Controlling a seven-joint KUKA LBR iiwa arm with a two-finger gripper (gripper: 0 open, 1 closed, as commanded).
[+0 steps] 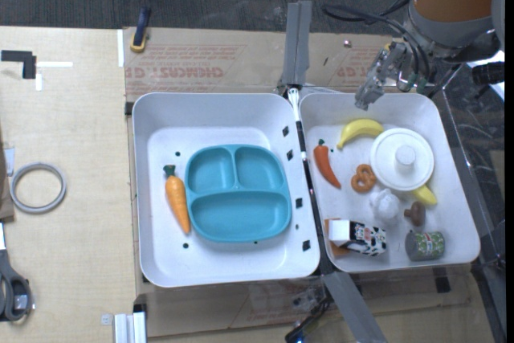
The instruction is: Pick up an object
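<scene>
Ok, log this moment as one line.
gripper: over right bin's back rim, nothing seen in it | nearest: banana | left bin: carrot beside blue plate

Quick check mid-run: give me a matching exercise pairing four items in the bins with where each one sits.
Things:
1. carrot
2. banana
3. pretzel
4. small can

Places:
A. right bin, near corner on the arm's side
B. left bin, just left of the blue divided plate
C. right bin, far end, next to the white lidded pot
D. right bin, between the red pepper and the white lidded pot

Pairs: 1-B, 2-C, 3-D, 4-A
</scene>
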